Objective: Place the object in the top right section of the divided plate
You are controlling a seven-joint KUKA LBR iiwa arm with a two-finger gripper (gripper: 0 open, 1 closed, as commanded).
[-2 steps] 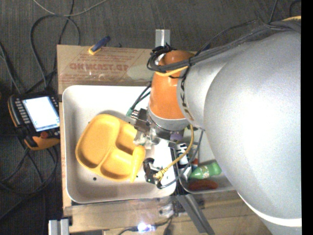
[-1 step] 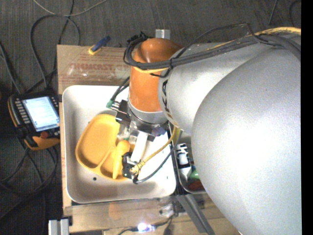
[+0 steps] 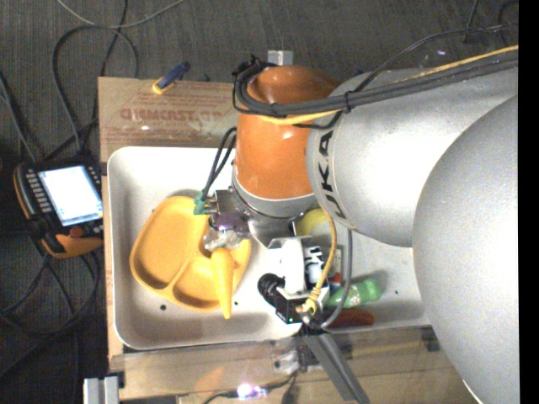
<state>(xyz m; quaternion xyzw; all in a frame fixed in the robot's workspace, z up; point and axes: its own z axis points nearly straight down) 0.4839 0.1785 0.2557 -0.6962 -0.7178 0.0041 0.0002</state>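
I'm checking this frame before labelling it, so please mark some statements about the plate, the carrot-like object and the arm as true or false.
1. The divided plate is yellow. True.
2. The plate sits on the bare wooden bench outside the bins. False: it lies inside a white bin.
3. An orange carrot-shaped object lies at the plate's near edge, its tip pointing toward the bottom of the view. True.
4. The gripper hovers over the handheld screen. False: it is above the plate, just over the carrot-shaped object's thick end.
5. A green object lies beneath the arm to the plate's right. True.
6. The handheld screen is dark. False: it is lit.
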